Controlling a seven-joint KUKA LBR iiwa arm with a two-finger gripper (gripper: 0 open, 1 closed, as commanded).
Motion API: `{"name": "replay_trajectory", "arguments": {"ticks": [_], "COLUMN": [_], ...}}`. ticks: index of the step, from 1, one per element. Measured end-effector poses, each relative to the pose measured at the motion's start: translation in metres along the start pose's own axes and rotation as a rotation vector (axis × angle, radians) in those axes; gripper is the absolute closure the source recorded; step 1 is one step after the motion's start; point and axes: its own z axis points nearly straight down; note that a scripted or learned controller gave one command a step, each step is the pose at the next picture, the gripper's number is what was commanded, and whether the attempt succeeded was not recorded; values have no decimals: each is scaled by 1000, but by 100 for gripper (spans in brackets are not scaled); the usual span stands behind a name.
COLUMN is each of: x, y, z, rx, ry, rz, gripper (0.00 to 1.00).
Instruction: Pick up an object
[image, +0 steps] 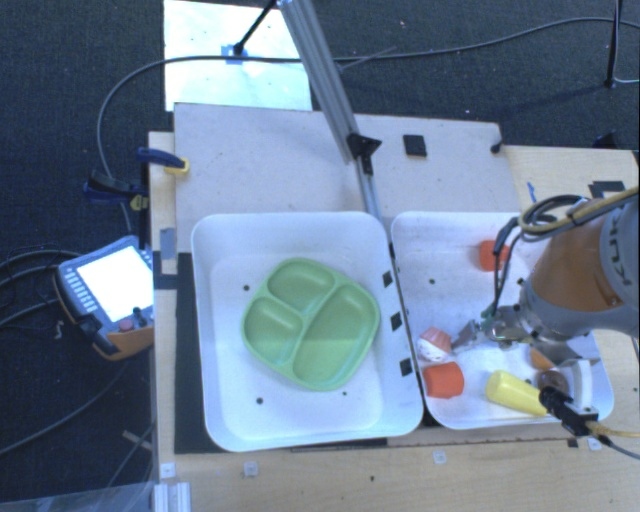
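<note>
The right bin (440, 240) holds several small objects. An orange cup (444, 380) stands near its front left corner, and a white and red piece (433, 345) lies just behind the cup. A yellow oblong object (513, 392) lies at the front. An orange item (488, 255) sits toward the back, and another small orange piece (543, 357) peeks out beneath the arm. My gripper (482, 332) hangs low over the middle of the right bin, just right of the white and red piece. The wrist hides much of it.
In the left bin (215, 300) lies a green divided plate (310, 322). A grey pole (335, 90) slants across the back board. Black cables loop over the arm's orange band (580, 270). A teach pendant (108, 295) sits off the bench at the left.
</note>
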Motion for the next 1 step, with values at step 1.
{"name": "replay_trajectory", "arguments": {"ticks": [1], "x": [-2], "y": [3], "z": [-13], "rx": [-11], "ry": [-6], "rz": [1], "gripper": [100]}}
